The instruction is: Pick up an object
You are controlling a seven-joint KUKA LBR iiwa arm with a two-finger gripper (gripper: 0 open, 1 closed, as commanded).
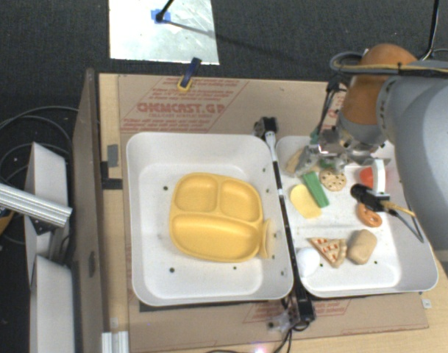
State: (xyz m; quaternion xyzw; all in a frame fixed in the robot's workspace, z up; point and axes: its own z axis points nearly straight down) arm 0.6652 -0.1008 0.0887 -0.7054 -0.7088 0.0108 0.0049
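**Robot arm lowered over the right bin of toy food**

Two shallow white plastic bins sit side by side on a worktop (pixel 165 98). The left bin (pixel 154 197) holds a yellow plastic divided plate (pixel 212 215). The right bin (pixel 411 267) holds small toy foods: a green stick-shaped piece (pixel 317 188), a pale yellow wedge (pixel 305 201), a round brown cookie (pixel 332 180), a red piece (pixel 366 176), an orange ring (pixel 370 216), a triangular pizza slice (pixel 328 249), a tan bread roll (pixel 362 246) and a white ball (pixel 307 260). The grey arm with its orange band (pixel 371 87) reaches in from the right. Its gripper (pixel 323 155) hangs over the far left part of the right bin, just above the green stick and cookie. Whether its fingers are spread or closed cannot be told.
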